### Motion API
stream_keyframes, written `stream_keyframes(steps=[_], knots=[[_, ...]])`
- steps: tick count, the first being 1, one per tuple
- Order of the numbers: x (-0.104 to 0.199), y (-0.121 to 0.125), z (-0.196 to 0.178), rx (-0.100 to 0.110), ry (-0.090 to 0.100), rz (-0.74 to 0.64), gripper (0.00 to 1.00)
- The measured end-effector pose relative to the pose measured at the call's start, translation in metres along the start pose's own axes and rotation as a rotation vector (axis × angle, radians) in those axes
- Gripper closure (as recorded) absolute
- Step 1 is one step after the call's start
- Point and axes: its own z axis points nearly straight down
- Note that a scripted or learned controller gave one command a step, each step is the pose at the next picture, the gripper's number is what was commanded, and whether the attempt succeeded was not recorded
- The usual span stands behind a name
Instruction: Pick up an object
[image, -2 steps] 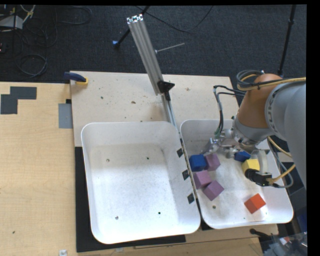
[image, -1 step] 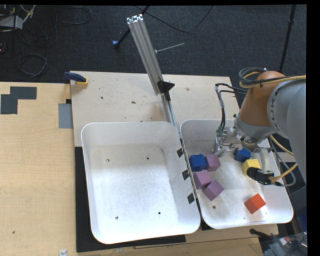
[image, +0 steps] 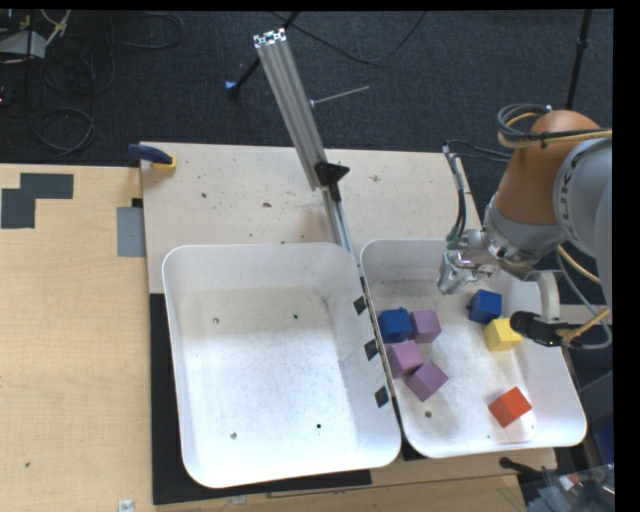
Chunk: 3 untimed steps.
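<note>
The grey robot arm with its orange band is reaching in from the right and hanging over the far part of the right shallow white plastic bin. Its silver two-finger gripper is pointing down and hovering above bare bin floor near the far wall; nothing is showing between its tips, and whether they are spread or pressed together cannot be told from this angle.

Seven small foam-like cubes are lying in the right bin. A dark blue cube is sitting beside the divider wall, touching a pale purple cube on its right. Just nearer the camera, a second purple cube is resting, and a third purple cube, turned diamond-wise so that its corners are pointing along the bin, is touching it. A smaller blue cube is lying just to the right of the gripper, with a yellow cube near it, partly behind a black fitting on the arm. An orange-red cube is sitting apart near the front right corner, rotated slightly against the bin walls. Being cubes, none is showing a long axis.

The left shallow white plastic bin is standing alongside, and a slanted aluminium rail is rising from between the two bins.
</note>
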Motion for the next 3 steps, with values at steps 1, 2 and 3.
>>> stream_keyframes(steps=[1, 2, 3], knots=[[0.0, 0.003, -0.043, 0.001, 0.0, -0.001, 1.0], [-0.001, 0.004, -0.082, 0.001, 0.0, -0.001, 1.0], [0.043, -0.011, -0.078, 0.008, 0.002, -0.002, 1.0]])
